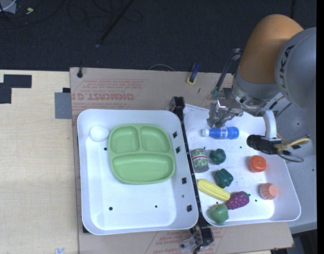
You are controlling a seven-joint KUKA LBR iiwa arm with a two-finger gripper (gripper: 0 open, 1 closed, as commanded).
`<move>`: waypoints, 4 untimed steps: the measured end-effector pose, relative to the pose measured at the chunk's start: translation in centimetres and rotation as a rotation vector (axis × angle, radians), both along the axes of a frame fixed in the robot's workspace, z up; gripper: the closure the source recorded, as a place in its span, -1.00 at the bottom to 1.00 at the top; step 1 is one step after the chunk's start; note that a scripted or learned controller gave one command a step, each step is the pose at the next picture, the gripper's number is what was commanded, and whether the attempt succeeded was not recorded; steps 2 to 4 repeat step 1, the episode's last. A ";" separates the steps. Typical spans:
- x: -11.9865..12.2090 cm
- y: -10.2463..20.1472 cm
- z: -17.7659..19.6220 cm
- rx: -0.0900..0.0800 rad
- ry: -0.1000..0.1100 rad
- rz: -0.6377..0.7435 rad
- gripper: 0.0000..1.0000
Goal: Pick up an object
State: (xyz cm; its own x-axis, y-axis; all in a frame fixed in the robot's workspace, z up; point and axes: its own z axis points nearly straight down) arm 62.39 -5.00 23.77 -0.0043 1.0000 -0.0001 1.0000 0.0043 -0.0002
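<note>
Camera view: hand poised over the blue bottle in the right bin.
Bottle lies on its side near the bin's far wall, reachable from above; finger spread cannot be told.

Grey arm comes in from the right edge, big rounded link at upper right with the orange band above the wrist, wrist angled down and to the left. Gripper hangs low at the end of the wrist, pointing down, its metal fingers close together; whether they are parted or closed is too small and cluttered to tell. A thin cable or rod runs up along the left side of the wrist.
</note>
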 end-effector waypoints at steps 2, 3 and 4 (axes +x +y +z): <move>-0.9 0.2 -1.6 0.000 0.004 -0.005 1.00; -0.9 0.2 -1.6 0.000 0.004 -0.005 1.00; -0.9 0.2 -1.6 0.000 0.004 -0.005 1.00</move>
